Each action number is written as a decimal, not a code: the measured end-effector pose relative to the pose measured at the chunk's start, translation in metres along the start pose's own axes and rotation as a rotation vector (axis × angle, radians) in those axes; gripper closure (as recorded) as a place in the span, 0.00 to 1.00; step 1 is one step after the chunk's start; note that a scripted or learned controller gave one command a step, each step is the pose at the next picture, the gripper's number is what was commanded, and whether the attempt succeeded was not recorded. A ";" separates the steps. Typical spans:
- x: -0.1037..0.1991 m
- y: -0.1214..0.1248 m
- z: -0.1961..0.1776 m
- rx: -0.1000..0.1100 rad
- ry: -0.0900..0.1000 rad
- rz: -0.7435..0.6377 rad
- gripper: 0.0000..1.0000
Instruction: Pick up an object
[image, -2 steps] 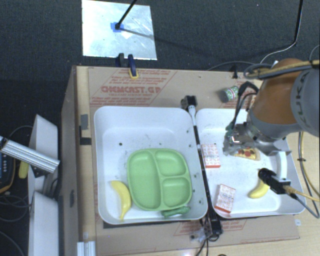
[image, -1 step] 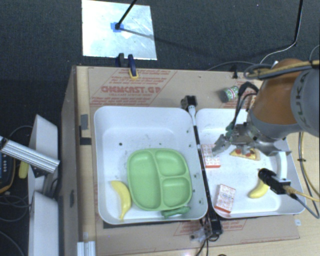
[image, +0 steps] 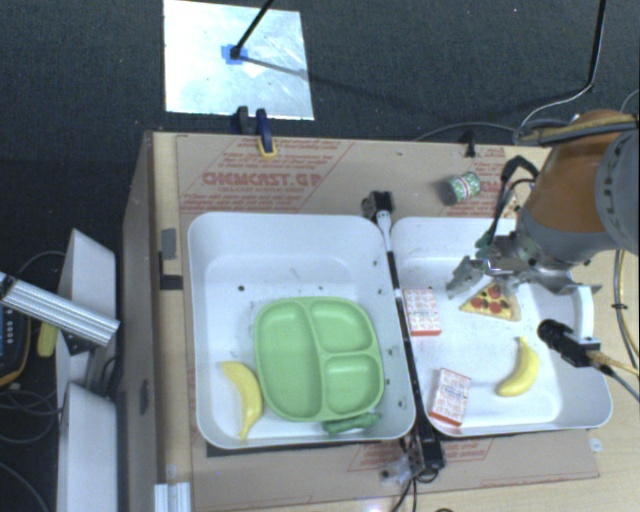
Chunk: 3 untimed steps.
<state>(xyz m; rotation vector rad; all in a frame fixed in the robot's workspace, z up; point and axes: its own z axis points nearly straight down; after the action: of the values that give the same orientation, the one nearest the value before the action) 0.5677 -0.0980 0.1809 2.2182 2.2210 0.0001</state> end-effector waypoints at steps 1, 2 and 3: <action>-0.054 -0.036 -0.037 -0.001 -0.001 0.000 0.00; -0.109 -0.067 0.079 0.003 0.001 0.002 0.00; -0.108 -0.066 0.068 -0.001 0.001 0.000 1.00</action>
<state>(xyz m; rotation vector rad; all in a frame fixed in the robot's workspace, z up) 0.5023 -0.2067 0.1131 2.2182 2.2203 0.0024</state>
